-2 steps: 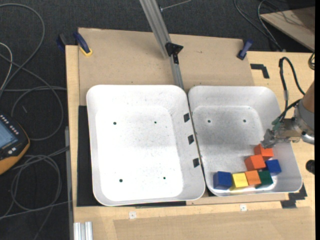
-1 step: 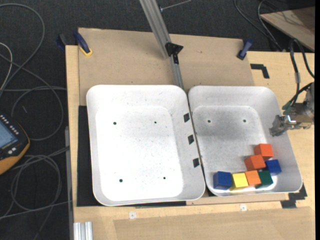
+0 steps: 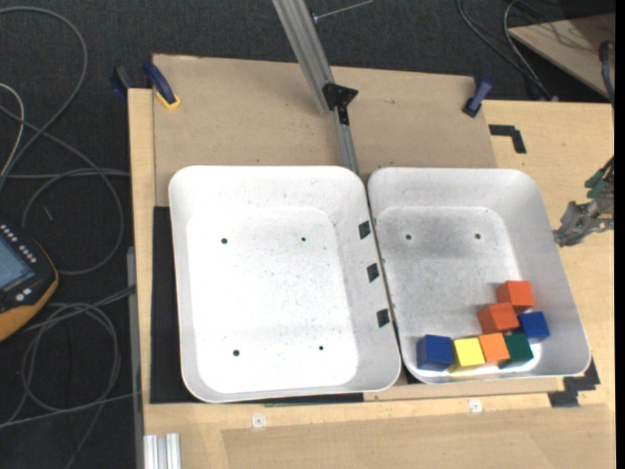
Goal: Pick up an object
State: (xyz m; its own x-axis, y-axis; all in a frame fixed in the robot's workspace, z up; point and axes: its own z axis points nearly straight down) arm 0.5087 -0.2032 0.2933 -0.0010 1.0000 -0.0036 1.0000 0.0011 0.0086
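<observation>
**Blocks huddled in the right bin's near corner, pincer off at the surface's right edge**

Two white bins sit side by side on the surface [image 3: 430, 135]. The left bin [image 3: 195, 262] has a speckled floor with four small dark dots. The right bin [image 3: 439, 189] carries all the blocks, bunched in its near right corner.

A blue block [image 3: 436, 350] lies at the left end of the bunch, against the bin's near wall. Touching it on the right is a yellow block [image 3: 469, 352], then an orange block [image 3: 493, 347], then a green block [image 3: 518, 351] closest to the corner. Behind these sit two red-orange blocks [image 3: 508, 306], one further back than the other, and a small dark blue block [image 3: 533, 324] just beside them toward the right wall.

The pincer [image 3: 578, 221] hangs at the right edge of the surface, outside the right bin's right wall and well apart from the blocks. It is small and partly cut off from where I stand, so I cannot tell whether it is spread or pressed together; nothing is seen between its tips.

A metal pole [image 3: 312, 57] slants in from the far edge toward the gap between the bins. Cables [image 3: 59, 193] trail over the dark floor to the left.
</observation>
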